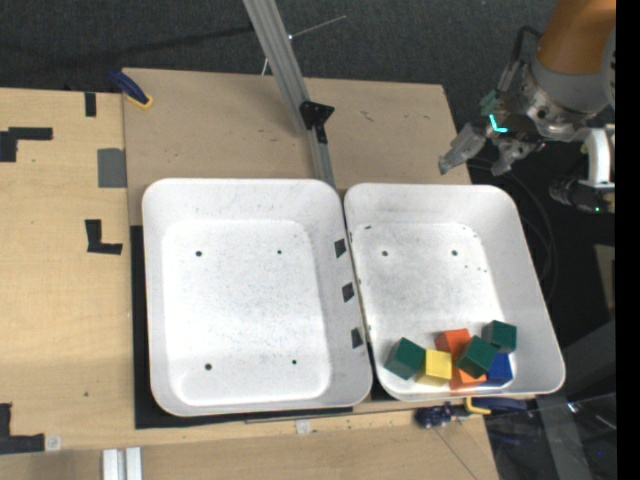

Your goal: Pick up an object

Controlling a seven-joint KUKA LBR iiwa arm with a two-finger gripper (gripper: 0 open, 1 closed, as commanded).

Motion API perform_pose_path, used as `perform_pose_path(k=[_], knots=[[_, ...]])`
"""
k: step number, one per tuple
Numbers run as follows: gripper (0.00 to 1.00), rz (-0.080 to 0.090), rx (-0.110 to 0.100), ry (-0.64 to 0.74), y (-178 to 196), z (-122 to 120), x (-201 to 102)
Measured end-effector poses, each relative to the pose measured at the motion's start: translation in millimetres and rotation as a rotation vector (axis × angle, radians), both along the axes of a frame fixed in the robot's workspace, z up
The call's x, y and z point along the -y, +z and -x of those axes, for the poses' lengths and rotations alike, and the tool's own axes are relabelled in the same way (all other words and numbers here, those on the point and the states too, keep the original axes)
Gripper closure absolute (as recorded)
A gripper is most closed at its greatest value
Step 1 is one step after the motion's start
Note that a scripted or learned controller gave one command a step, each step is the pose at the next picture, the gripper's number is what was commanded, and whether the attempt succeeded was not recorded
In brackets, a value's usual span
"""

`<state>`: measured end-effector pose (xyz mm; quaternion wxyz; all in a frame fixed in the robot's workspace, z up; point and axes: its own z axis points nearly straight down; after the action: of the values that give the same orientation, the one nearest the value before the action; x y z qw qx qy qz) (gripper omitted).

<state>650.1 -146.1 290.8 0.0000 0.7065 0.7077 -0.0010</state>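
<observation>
Bench (250,118) w/ metal pole (285,53); claw (462,155) off-bin, blocks (455,356) clustered.

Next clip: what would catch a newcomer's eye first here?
The cluster of small coloured blocks, green, yellow, orange and blue, huddled in the near corner of the right white bin. Then the grey arm with the orange band at the upper right, its gripper poised beyond that bin's far edge, well away from the blocks.
</observation>
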Motion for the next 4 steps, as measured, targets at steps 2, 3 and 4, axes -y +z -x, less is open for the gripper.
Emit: perform_pose_path(k=[2, 3, 4], knots=[[0.00, -0.001, -0.004, -0.001, -109.0, 6.2, 2.9], [0.00, -0.002, -0.007, -0.001, -173.5, 9.1, 1.9], [1.00, -0.001, 0.000, 0.001, -159.7, 6.9, 1.4]])
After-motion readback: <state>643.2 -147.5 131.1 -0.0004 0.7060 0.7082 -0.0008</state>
